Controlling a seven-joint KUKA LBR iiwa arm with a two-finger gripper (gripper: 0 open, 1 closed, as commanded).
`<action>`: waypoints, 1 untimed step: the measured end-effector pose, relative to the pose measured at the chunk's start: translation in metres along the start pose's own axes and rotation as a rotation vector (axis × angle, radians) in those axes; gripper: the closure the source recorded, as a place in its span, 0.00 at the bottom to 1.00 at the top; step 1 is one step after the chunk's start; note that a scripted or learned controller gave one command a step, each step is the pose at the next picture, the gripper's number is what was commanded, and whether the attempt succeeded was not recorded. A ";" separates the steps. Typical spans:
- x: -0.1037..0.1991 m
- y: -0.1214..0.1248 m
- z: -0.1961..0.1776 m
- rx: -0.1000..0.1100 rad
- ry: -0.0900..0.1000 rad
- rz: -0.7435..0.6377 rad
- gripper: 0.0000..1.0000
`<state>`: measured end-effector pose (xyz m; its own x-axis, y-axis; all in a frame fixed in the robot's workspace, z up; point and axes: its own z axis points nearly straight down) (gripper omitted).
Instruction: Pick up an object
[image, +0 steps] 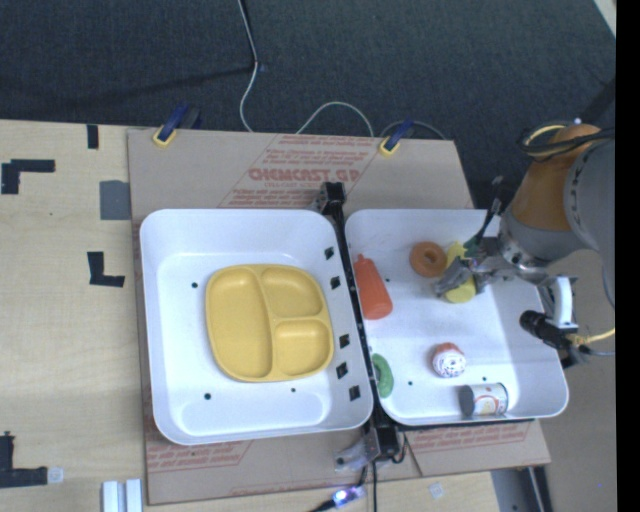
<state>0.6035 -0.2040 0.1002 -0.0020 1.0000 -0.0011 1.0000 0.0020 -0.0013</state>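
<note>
My gripper (468, 272) is low in the right bin (520, 400), near its upper right part, with the arm coming in from the right. A small yellow object (460, 291) lies right under and against the gripper tip, partly hidden by it. An orange ring (429, 259) sits just to the left of the gripper. Along the bin's left wall lies an orange carrot-shaped piece (372, 288). A white and red ball (448, 361) and a small can (486, 400) on its side rest near the bin's front.
The left bin (170, 300) holds a yellow divided plate (268, 322). A green object (382, 374) lies against the right bin's left wall near the front. A black divider (345, 300) runs between the two bins. Bare floor shows in the middle of the right bin.
</note>
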 end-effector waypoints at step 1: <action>0.000 0.001 -0.064 -0.006 0.000 0.000 1.00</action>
<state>0.6047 -0.2036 0.1639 -0.0016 1.0000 -0.0014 1.0000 0.0016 0.0044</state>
